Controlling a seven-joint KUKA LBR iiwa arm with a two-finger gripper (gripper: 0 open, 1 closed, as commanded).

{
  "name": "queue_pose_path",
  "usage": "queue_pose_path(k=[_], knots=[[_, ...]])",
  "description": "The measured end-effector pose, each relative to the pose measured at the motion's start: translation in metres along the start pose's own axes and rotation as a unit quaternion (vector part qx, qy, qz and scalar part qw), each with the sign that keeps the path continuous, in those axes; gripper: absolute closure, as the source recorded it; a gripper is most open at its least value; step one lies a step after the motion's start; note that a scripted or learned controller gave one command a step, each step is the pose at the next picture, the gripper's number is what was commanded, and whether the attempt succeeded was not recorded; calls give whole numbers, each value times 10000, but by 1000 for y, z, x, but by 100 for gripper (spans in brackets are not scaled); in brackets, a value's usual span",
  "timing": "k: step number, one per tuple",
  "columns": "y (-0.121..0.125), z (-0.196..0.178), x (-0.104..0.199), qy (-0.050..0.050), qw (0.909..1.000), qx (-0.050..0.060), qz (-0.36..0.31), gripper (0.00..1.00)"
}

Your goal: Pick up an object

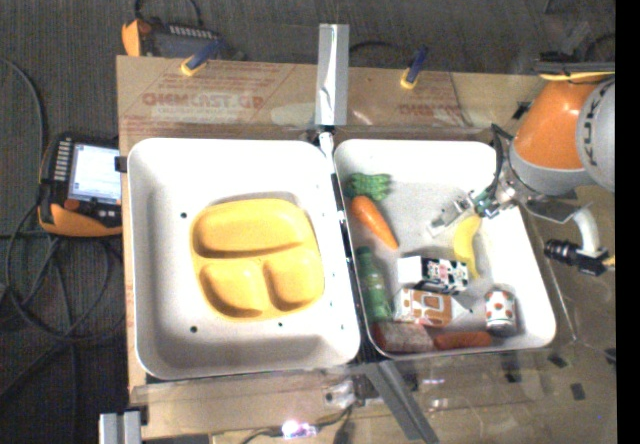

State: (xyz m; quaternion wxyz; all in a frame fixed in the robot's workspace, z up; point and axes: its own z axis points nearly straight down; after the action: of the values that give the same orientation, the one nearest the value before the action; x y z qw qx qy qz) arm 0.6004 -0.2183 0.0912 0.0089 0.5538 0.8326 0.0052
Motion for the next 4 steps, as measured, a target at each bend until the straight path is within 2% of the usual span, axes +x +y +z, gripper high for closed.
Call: queue_pose_path(k=[1,2,3,4], knots=[[-1,-5,-1,-5,10000,11,11,100],[-1,-5,-1,2,10000,16,12,0],[17,-62,41,76,9763,84,-2162,0],[22,-12,80,80,9894,95,-1446,0]])
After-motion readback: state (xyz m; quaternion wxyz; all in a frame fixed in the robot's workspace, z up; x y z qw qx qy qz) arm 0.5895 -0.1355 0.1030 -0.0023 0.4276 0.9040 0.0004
